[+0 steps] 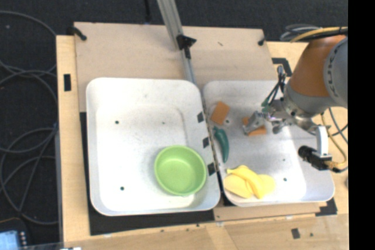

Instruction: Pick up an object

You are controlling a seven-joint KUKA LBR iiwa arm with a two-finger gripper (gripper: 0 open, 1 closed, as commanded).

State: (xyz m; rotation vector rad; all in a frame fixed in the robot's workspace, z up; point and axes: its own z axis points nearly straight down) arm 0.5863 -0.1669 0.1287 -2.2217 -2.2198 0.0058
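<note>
The arm's tool (256,124) reaches into the right bin (293,184), its fingers closed around a small orange object (256,131). An orange block (220,113) and green item (221,143) lie left; yellow pieces (249,182) sit near. A green bowl (180,170) rests in the left bin (117,126).

— Where does the camera sit?

— Above my bench (146,50), fixed, looking down at a slant, far enough back to take in both white bins: the left bin (117,102) and the right bin (293,184).

— And you?

— My arm (316,76) enters from its right side.
</note>
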